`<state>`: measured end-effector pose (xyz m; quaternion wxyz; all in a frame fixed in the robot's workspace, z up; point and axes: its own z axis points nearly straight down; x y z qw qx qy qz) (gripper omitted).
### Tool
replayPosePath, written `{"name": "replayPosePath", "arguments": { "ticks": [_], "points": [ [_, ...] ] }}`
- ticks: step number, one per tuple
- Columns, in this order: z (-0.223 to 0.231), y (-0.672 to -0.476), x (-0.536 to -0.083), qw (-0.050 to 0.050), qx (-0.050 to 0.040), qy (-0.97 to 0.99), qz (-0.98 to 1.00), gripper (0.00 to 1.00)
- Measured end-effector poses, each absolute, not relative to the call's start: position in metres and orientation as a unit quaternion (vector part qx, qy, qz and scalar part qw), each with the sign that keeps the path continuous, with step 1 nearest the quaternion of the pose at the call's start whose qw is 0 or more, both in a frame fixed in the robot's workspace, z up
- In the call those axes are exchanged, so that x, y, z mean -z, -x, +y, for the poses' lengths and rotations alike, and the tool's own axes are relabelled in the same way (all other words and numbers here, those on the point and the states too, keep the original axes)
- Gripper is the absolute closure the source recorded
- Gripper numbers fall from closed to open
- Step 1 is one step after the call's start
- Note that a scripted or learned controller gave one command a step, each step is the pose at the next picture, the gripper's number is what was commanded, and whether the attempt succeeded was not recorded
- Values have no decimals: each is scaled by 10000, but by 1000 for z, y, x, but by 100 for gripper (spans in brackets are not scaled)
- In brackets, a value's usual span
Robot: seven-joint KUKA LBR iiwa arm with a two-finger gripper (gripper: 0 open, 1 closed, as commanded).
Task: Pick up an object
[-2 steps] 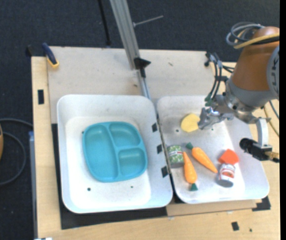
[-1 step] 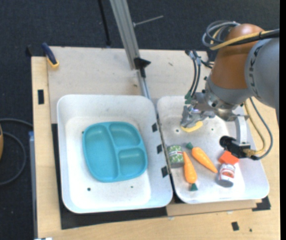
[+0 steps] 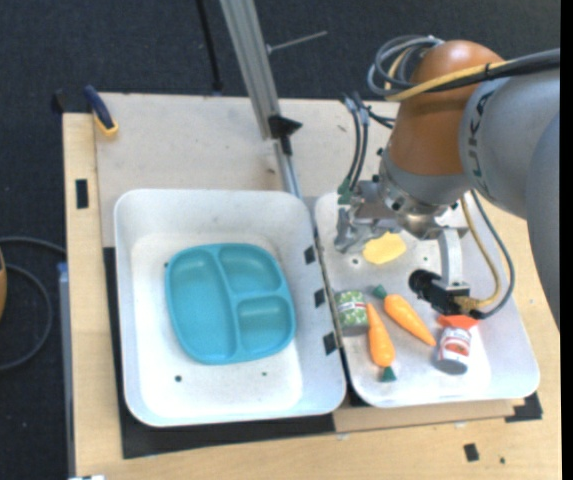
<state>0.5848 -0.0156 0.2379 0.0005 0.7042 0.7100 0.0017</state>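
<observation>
Over the right bin (image 3: 506, 368) the arm (image 3: 506, 128) hangs low, its jaws (image 3: 351, 230) near the bin's upper left corner, just left of a yellow piece (image 3: 384, 249) that lies with its long axis roughly left to right, tilted up at the right. Whether the jaws are spread or closed I cannot tell, and nothing visibly sits between them. Below lie two carrots (image 3: 380, 340): one points down the bin, the other (image 3: 408, 318) slants down-right. A small green packet (image 3: 352, 311) lies beside them, and a red-capped container (image 3: 453, 346) lies tipped at the right. The left bin (image 3: 136, 228) holds a teal divided plate (image 3: 230, 301).
</observation>
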Motion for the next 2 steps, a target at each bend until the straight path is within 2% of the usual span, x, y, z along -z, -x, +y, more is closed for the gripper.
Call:
{"name": "replayPosePath", "arguments": {
  "ticks": [2],
  "points": [
    [85, -591, -252, -1, -14, -7038, 7104, 100]
  ]
}}
